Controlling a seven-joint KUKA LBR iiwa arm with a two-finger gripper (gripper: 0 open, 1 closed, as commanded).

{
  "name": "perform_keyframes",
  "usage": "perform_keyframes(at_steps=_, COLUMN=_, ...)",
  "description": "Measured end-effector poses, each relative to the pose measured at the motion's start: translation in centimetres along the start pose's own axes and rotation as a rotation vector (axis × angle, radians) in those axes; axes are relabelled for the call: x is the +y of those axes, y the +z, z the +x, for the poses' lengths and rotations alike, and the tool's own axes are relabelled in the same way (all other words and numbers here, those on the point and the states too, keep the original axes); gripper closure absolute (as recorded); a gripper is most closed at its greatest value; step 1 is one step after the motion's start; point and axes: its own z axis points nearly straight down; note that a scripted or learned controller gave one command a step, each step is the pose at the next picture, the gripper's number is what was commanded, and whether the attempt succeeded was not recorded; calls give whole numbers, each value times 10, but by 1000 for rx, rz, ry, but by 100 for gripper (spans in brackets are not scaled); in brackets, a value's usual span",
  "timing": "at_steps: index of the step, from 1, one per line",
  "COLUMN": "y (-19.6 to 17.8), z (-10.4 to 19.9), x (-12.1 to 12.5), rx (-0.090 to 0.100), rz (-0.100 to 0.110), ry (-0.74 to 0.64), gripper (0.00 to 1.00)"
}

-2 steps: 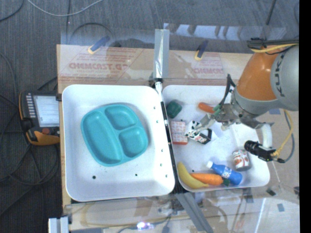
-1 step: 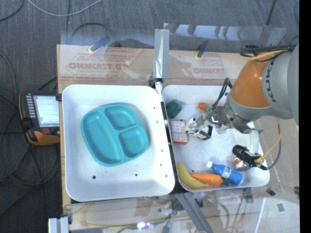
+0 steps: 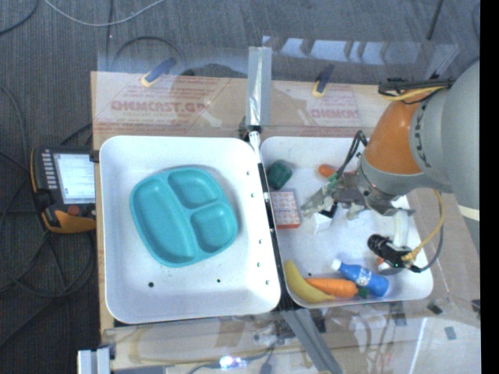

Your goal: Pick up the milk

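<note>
The two-finger grey gripper [image 3: 331, 199] hangs low in the right white shallow bin [image 3: 421, 291], and from this slanted view it cannot be told if it is spread or closed; nothing is seen held in it. Just below it lies a small white piece [image 3: 320, 224], too small to name. The milk is probably the small flat carton with a pink-red printed face [image 3: 284, 209]. It lies to the left of the gripper, close but apart from it, right against the wall between the two bins. The risk is that the gripper descends where it is and takes the white piece or nothing at all. Also, the wall gives little room on the far side of the carton, so a grasp there can slip or push it. The dark green rounded object [image 3: 278, 174] sits just above the carton and may be bumped. The yellow banana [image 3: 299, 283], orange carrot [image 3: 334, 287] and blue plastic bottle [image 3: 362, 277] lie well apart, at the near edge.
</note>
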Motion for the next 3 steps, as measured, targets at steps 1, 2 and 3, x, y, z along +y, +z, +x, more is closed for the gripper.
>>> perform_keyframes(at_steps=1, y=-10, z=1, x=1, rx=3, rz=0, ry=-1, gripper=100)
perform_keyframes(at_steps=2, y=-1, z=3, x=34, rx=-5, rz=-9, ry=-104, gripper=100)
perform_keyframes(at_steps=3, y=-89, z=64, x=43, rx=-3, rz=12, ry=-88, gripper=100)
